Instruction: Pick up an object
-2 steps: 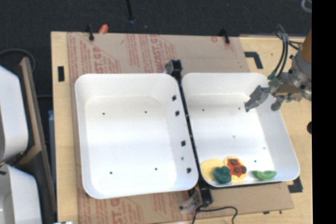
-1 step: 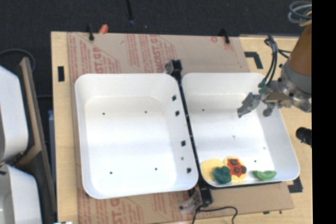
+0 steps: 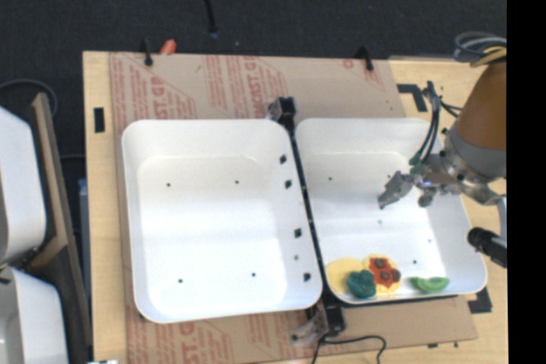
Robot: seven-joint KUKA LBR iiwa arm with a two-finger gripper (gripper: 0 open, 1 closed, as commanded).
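Three toys (image 3: 384,277) are lying at the right bin's (image 3: 358,141) front edge while I'm hovering my open, empty hand (image 3: 408,190) well behind them.

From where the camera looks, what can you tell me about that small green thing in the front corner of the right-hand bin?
The green object is small, elongated and slightly curved, bright green, of blurry material. It lies flat on the floor of the right bin, close to the near wall and near the bin's right corner. It sits apart from the yellow piece to its left. The gripper is above, well away from it.
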